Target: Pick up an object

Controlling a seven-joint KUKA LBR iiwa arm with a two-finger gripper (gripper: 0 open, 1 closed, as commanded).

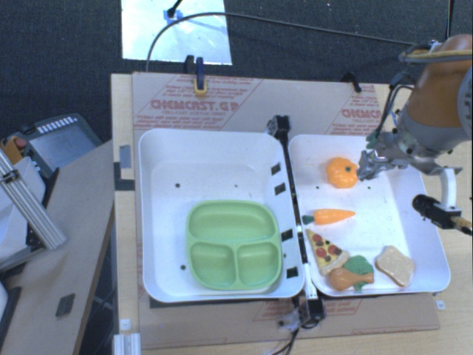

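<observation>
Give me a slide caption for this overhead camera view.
KUKA arm's gripper beside an orange toy pumpkin in the right bin; green divided plate in the left.

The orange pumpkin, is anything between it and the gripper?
Nothing visible is. The gripper sits right beside the orange pumpkin in the right bin, on its right side. The carrot lies lower down, apart.

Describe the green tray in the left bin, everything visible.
The green tray is a light green, plastic-looking divided plate with rounded corners: one long compartment across the back, two smaller ones at the front. All three hold nothing. It lies flat and upright on the floor of the left bin, toward the front right corner, close to the divider. Nothing touches it but the bin.
</observation>
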